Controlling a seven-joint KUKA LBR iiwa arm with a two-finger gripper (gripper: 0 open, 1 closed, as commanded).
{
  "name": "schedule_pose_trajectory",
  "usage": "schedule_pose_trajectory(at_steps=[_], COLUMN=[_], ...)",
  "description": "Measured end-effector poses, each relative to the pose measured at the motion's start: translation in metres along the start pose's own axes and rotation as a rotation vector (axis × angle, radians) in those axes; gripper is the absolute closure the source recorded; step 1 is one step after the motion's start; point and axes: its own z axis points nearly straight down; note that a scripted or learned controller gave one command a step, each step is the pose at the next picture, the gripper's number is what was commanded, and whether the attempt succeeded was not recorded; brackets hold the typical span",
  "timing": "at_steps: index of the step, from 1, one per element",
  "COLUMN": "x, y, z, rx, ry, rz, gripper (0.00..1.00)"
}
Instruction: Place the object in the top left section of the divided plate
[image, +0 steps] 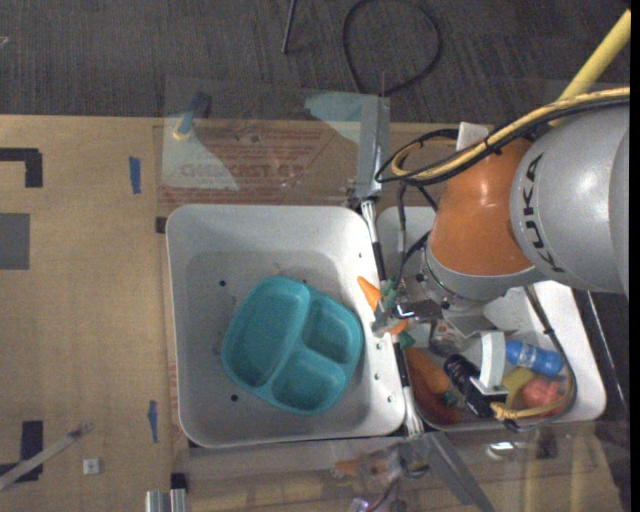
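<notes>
Jaws (388, 312) on our arm (500, 215) pinch an orange, carrot-like object (372, 292), which we see poking out up and left of them and again just below. They sit over the rim between the two white bins. We see the teal divided plate (292, 345) lying tilted in the left bin (200, 250), near the jaws but apart. Our right bin (585, 390) holds a clutter of small items (520, 375).
</notes>
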Motion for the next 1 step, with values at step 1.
schedule_pose_trajectory(at_steps=[1], x=[-0.0007], y=[0.0000], z=[-0.0001], rx=[-0.001], ry=[0.000], rz=[0.001], gripper=[0.00])
